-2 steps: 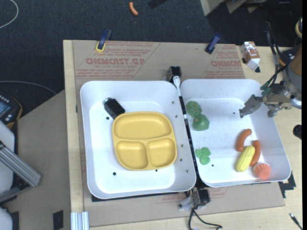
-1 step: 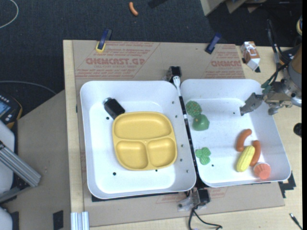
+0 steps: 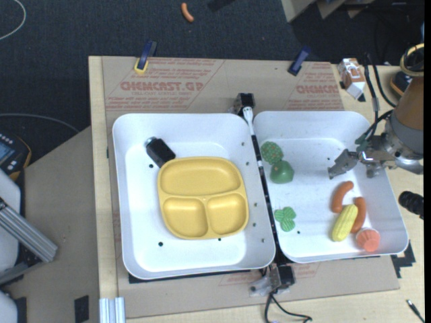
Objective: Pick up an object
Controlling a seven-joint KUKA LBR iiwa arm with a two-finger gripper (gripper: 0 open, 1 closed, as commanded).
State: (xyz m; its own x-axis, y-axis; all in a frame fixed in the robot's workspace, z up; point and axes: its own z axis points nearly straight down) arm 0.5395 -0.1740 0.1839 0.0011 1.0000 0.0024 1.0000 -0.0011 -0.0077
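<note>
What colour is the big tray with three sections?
Yellow, seen clearly in the camera view: divided tray in the left bin.

yellow tray (image 3: 202, 197) in left bin (image 3: 128, 180) | gripper (image 3: 351, 161) over right bin (image 3: 316, 130), nothing held

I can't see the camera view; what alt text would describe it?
A robot hand hovers above a hot dog and corn cob in the right bin, gripping nothing. The left bin holds a yellow divided tray.

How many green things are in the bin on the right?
3. A broccoli sits near the right bin's left wall, a green pepper lies just below it, touching or nearly so, and a leafy green piece lies lower down by itself.
</note>
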